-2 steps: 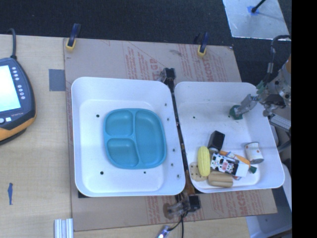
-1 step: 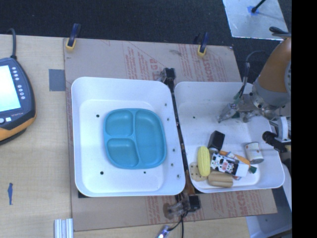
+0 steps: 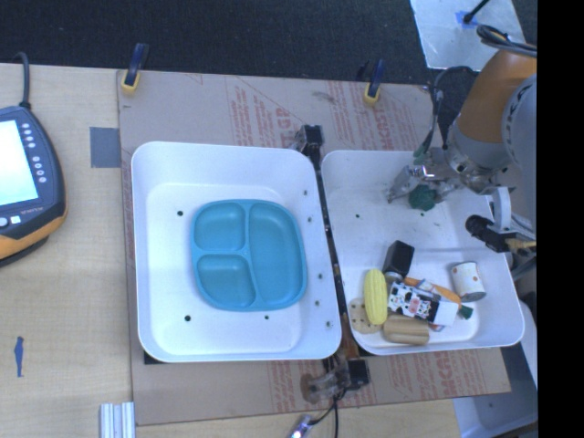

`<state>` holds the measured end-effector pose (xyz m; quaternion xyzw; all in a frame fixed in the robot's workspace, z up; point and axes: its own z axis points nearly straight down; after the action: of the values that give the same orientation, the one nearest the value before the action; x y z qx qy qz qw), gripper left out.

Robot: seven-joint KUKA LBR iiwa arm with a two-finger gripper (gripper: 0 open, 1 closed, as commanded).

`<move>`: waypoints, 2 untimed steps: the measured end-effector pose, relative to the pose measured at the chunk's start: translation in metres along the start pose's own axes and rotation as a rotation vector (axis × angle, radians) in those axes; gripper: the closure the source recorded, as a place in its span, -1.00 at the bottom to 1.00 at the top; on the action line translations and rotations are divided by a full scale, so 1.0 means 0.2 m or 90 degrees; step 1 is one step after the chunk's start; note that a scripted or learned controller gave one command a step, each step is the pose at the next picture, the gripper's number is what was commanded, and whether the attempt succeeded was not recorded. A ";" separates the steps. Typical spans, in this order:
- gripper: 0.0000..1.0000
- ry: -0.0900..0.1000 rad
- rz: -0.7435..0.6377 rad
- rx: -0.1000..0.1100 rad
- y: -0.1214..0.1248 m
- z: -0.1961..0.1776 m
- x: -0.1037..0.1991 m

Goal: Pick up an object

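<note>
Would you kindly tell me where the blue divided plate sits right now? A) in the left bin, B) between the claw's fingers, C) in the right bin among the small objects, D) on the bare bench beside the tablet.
A: the blue divided plate lies flat in the middle of the left bin, apart from the clutter in the right bin.

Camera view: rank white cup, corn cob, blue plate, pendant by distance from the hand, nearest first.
From the hand, at the right bin's far side:
1. White cup, right bin, near-right part.
2. Corn cob, right bin, near-left part.
3. Blue plate, middle of left bin.
4. Pendant, bench's far left edge.
</note>
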<state>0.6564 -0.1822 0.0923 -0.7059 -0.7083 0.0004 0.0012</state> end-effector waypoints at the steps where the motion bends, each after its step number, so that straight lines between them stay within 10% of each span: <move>1: -1.00 -0.001 -0.001 0.002 -0.37 0.00 0.12; 2: -1.00 -0.001 -0.001 0.002 -0.69 0.01 0.34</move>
<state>0.5174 -0.1146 0.0913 -0.7055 -0.7087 0.0018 0.0021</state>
